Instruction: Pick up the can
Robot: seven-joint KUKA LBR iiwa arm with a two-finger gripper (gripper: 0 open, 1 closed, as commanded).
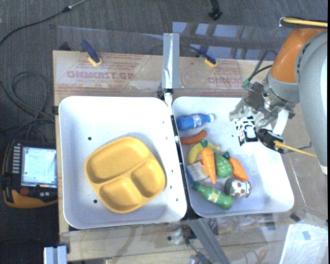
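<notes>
Bench (113, 73): two white bins side by side. The left bin (77, 120) carries a yellow divided tray (126, 172). The right bin (275, 194) carries all the small stuff. One arm only (289, 59), coming in over the right bin's far right corner.

The hand (248, 126) hangs above the far right part of the right bin, over bare floor. You can't tell how far open it is, since the wrist and marker tags cover it. Nothing visibly held.

The can (239, 188) is in the right bin's near right part, close to the near wall. From the hand it lies almost straight toward the near edge, a touch left, and well apart, so your move is a pull toward the near edge and then down.

Can looks short, with a white body, red spots and a dark end. It seems tipped on its side with the dark end toward the left bin. Axis is a guess at this size.

It's crowded. An orange carrot (238, 169) touches it on the far side, green grapes (224, 166) sit just beside that, and a green bottle (214, 197) is just left. Its right side looks the freest, so judge your approach from there.
</notes>
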